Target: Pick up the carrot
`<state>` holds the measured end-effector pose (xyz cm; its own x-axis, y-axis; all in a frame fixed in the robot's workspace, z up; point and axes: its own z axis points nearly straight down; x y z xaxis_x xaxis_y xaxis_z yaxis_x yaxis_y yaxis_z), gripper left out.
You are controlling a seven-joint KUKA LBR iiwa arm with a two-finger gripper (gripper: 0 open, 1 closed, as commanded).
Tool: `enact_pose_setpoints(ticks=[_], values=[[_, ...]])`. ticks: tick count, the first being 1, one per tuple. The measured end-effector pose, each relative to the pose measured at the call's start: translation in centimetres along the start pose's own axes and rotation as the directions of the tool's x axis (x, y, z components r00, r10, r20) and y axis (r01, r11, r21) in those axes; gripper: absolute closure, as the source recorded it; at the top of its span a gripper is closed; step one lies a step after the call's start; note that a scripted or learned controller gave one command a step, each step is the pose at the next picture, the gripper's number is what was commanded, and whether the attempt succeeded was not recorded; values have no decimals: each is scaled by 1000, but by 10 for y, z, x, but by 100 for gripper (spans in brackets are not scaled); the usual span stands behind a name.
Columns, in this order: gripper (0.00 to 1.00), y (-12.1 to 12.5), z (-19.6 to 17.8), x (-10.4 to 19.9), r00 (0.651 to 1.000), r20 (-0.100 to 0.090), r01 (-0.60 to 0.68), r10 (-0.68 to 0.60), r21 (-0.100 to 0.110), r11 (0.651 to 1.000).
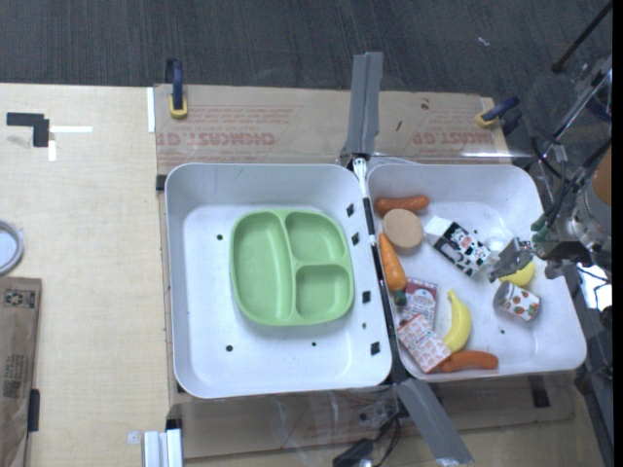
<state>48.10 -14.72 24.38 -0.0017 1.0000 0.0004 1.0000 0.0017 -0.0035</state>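
Observation:
The carrot (391,263), orange and tapered, lies in the right bin (545,353) along its left wall, just below a round tan bun (403,230). My gripper (510,260) hangs low over the right side of the same bin, well to the right of the carrot. It sits beside a small yellow item (525,274) and above a white printed can (517,303). Nothing visibly links the gripper to the carrot.
The right bin also holds two reddish sausages (402,203) (470,361), a banana (457,321), a black-and-white carton (459,245) and snack packets (419,334). A green divided plate (292,266) sits in the left bin (185,290). The arm (584,232) enters from the right.

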Motion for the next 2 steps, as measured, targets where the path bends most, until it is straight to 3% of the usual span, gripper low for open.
enact_pose_setpoints(ticks=[1,2], values=[[0,7,149,34,997,2,83,-83,-8,997],[100,7,140,34,997,-1,80,-80,-8,997]])
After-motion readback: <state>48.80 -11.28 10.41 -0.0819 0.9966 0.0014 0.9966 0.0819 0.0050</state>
